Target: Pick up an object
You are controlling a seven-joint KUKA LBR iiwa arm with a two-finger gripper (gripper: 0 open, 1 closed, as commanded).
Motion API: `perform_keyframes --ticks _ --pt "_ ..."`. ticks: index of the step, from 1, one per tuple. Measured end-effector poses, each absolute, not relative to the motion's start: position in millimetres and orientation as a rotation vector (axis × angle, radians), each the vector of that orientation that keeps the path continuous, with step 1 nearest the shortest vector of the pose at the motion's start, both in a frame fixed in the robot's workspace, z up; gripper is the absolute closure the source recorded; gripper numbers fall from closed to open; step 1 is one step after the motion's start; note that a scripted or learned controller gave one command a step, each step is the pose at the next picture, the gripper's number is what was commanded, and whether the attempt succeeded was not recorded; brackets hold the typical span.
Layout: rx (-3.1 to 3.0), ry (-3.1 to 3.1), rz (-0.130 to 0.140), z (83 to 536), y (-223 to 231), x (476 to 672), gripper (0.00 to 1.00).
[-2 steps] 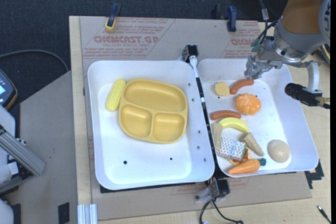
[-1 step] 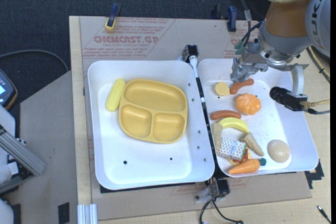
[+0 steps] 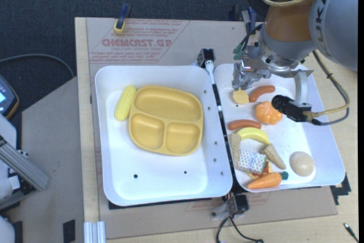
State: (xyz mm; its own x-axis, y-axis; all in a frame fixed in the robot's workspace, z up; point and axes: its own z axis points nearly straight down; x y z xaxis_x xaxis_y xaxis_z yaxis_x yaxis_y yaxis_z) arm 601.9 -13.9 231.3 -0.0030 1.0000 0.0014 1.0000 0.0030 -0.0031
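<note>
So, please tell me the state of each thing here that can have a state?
End effector: low over the right bin's far end, by the cheese piece.
Yellow tray: upright, compartments empty.
Corn: lying beside the tray in the left bin.
Banana: lying, curved side up.
Carrot: lying at the near rim.

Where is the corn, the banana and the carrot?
corn (image 3: 125, 103), camera view, middle of the cob beside the yellow tray
banana (image 3: 253, 135), camera view, middle of its curved back
carrot (image 3: 265, 181), camera view, middle of its orange body
</note>
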Motion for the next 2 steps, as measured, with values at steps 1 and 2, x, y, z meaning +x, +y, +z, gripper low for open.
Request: perform_keyframes --ticks 1,2 --pt "-2.218 -2.22 0.003 229.9 -6.6 585.2 1.0" --pt "-2.221 -2.223 -0.001 218.1 -0.5 600.1 1.0"
